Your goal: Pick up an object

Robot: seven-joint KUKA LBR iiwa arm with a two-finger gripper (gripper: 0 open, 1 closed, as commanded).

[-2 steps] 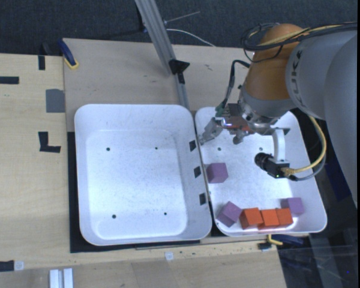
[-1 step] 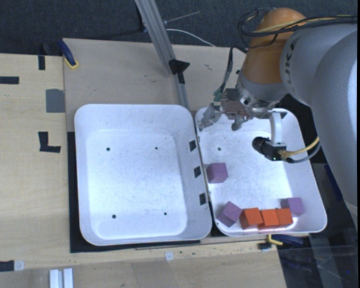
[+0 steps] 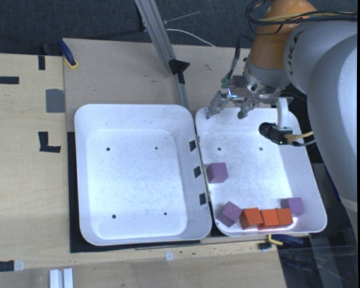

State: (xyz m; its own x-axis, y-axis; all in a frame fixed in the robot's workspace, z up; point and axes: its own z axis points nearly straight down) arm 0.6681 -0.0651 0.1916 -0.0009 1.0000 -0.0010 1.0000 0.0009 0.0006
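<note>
Right bin, open tool above

Two shallow white bins side by side on the desk: left bin, right bin. Three purple blocks in the right bin: one near its left wall, one at its near left corner, one by its near right corner. Three orange blocks in a row along its near edge.

Light wooden table carries two shallow white plastic bins side by side: left bin, right bin. Black tape marks at left.
</note>
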